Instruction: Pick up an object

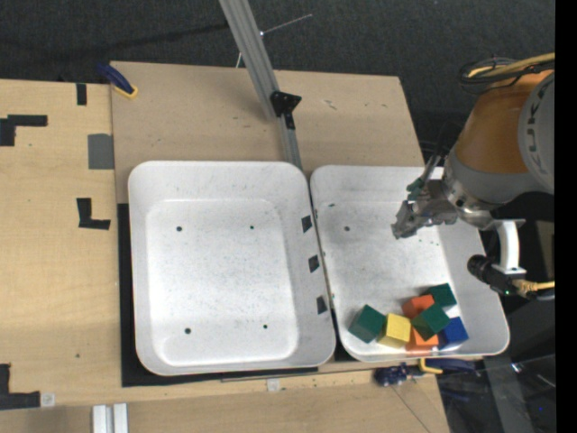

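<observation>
The blocks (pixel 410 318) lie in a tight cluster at the near right corner of the right bin (pixel 361 197), pressed together and partly stacked: a dark green one (pixel 367 323) at the left end, a yellow one (pixel 397 329) just beside it, 2 more green ones (pixel 431 319) and (pixel 443 296) toward the right, orange ones (pixel 416 305) between and under them, and a blue one (pixel 453 332) at the far right against the bin wall. How many orange pieces there are cannot be told, since the green ones cover them in part. The gripper (pixel 407 222) hangs over the bare middle-right floor of the same bin, well apart from the cluster and farther from the camera than it, pointing down and to the left; nothing sits between its fingers, and whether they are apart or together cannot be told from this angle. Above it the arm (pixel 505 142) shows its orange band and grey wrist, reaching in from the right. The left bin (pixel 144 188) sits side by side with the right one, their rims touching along the middle. Both rest on a light wooden bench (pixel 198 106), and a slanted grey metal bar (pixel 248 34) crosses the top of the bench down to the point where the bins meet.
</observation>
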Controlling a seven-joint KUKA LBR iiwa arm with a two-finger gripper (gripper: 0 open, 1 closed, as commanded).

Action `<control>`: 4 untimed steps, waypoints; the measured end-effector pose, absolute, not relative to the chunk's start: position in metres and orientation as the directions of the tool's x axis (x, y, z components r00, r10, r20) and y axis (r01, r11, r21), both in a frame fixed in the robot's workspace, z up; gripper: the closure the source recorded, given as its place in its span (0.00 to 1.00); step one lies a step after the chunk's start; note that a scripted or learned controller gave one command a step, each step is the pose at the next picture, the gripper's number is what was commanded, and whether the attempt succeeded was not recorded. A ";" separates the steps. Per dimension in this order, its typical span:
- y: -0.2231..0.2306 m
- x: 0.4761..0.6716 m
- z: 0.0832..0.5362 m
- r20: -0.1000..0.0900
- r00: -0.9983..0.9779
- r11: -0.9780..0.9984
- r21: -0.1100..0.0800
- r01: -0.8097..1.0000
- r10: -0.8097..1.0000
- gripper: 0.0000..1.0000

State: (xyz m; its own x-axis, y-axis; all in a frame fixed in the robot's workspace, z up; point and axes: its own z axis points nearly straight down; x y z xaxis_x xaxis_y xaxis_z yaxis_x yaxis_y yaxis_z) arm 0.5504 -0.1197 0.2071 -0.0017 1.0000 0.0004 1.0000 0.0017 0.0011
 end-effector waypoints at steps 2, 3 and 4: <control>-0.018 0.556 0.223 0.002 -0.007 0.007 0.001 1.000 1.000 1.00; 0.040 0.555 0.232 0.002 -0.008 0.008 -0.001 1.000 1.000 1.00; 0.099 0.546 0.225 0.001 -0.007 0.007 -0.003 1.000 1.000 1.00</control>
